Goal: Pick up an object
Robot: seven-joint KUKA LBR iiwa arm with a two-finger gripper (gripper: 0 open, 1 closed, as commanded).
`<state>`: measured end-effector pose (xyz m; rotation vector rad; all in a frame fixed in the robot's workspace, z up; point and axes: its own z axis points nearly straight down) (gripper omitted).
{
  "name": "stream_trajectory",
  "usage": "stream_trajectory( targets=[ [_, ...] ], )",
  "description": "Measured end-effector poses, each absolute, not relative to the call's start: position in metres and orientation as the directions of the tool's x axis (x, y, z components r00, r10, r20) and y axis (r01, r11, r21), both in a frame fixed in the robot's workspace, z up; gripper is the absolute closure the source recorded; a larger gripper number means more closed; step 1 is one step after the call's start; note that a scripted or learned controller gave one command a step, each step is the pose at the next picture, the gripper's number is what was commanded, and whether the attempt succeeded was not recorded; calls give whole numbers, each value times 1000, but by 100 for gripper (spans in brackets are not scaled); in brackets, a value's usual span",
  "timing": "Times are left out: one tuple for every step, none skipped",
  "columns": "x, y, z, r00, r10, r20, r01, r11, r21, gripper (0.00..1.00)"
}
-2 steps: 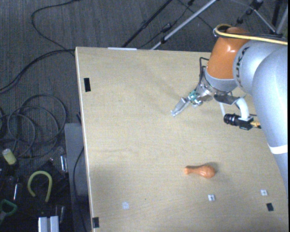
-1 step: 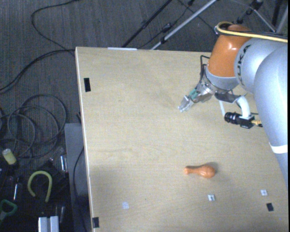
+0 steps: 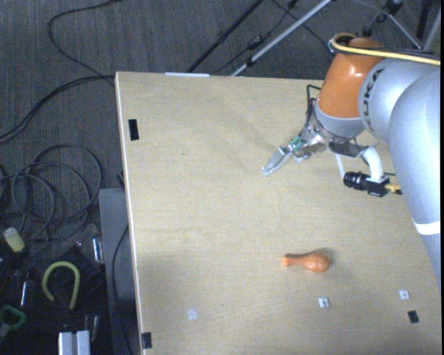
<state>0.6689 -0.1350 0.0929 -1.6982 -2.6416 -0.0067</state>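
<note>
Camera view: the arm (image 3: 399, 117), grey with its orange band (image 3: 348, 80), enters from the right edge and fills the upper right of the frame. The tool (image 3: 275, 163) points down-left, its tip over the pale wooden surface of the bench (image 3: 207, 213) a little above and right of frame centre. The fingers are small and blurred at the tip; cannot tell whether they stand wide or narrow, and nothing is seen between them. A black cylindrical fitting (image 3: 366, 183) with a white loop hangs off the wrist just right of the tool. The task's thing, an orange pear-shaped object (image 3: 308, 262), lies on its side on the bench in the lower right-centre of the frame, narrow neck pointing left, bulb to the right. It sits well apart from the tool, below it and slightly to the right, untouched. Small markers dot the bench: a black tab (image 3: 134, 129) near the upper left edge, pale squares (image 3: 324, 302) along the bottom. Left of the bench, dark carpeted floor (image 3: 52, 65) carries looped black cables (image 3: 44, 191) and a yellow-green U-shaped item (image 3: 61, 281) at lower left.
</note>
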Motion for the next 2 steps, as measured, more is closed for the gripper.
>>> stream_trajectory(
  targets=[
    [669, -214, 163, -403, 915, -3, 915, 403, 1, 0],
    [668, -145, 83, -583, 813, 1, 813, 583, 1, 0]
  ],
)
